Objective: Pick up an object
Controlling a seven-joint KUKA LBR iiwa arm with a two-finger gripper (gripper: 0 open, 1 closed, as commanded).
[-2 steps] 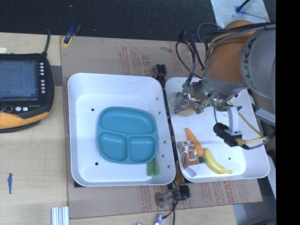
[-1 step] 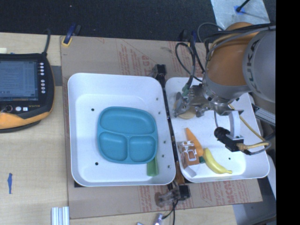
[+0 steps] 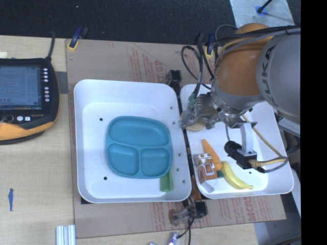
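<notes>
Left white plastic bin (image 3: 89,137): holds a blue plastic divided plate (image 3: 138,146), lying flat at the bin's middle. A green block-shaped object (image 3: 166,181) sits at the plate's near right corner, against the bin's right wall.

Right white plastic bin (image 3: 278,185): holds three loose items in its near left part. An orange carrot-shaped toy (image 3: 210,152) lies slantwise; a small brown and white carton (image 3: 205,168) sits just left of and touching the carrot's near end; a yellow banana-shaped toy (image 3: 234,177) lies just right of the carton, near the bin's near wall.

Grey arm with orange band (image 3: 245,70): reaches in from the right, over the far part of the right bin. Its two-finger gripper (image 3: 196,117) is at the far left corner of that bin, beside the dividing wall, apart from all three items. Finger state: cannot tell.

Bench, left side: a black and orange handheld control pendant (image 3: 25,98) with lit screen.
</notes>
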